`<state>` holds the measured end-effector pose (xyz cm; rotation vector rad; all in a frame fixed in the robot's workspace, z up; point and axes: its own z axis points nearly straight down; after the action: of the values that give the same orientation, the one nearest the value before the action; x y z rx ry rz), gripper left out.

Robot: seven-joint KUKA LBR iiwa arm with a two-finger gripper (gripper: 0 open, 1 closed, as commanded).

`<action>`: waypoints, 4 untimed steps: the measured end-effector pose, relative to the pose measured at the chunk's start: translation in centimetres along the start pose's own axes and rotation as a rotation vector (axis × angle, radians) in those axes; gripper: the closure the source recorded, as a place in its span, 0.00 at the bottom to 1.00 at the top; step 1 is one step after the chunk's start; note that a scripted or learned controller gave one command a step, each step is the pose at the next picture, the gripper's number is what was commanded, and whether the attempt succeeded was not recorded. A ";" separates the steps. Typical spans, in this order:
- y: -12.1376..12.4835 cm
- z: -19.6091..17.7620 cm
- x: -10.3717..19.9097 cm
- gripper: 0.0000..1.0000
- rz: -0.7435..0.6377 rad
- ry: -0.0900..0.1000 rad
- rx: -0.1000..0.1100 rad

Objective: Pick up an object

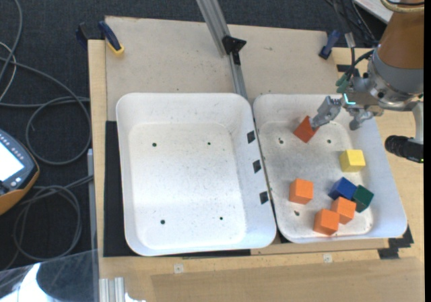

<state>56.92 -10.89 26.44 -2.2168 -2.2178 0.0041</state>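
While the arm (404, 38) reaches in from 3 o'clock, the gripper (342, 113) hangs over the right bin (387, 189), fingers spread wide, pinching nothing. Left finger (324, 113) tip sits just beside the red-orange block (304, 129), at its 2 o'clock; contact unclear. Yellow block (353, 159) lies apart at 5 o'clock.

A single fixed camera looks down at a slant from above the bench (168, 44), far enough back to take in both white bins (135, 179) and surrounding floor.
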 end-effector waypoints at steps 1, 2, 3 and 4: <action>0.1 -0.2 0.0 0.00 0.000 -0.001 -0.005; 0.1 4.0 -0.1 0.00 0.001 -0.001 0.000; -0.8 10.0 -0.1 0.00 0.001 0.000 0.003; -0.3 14.5 0.3 0.00 0.000 0.000 0.001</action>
<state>56.51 -10.51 11.94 -2.2169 -2.2170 0.0050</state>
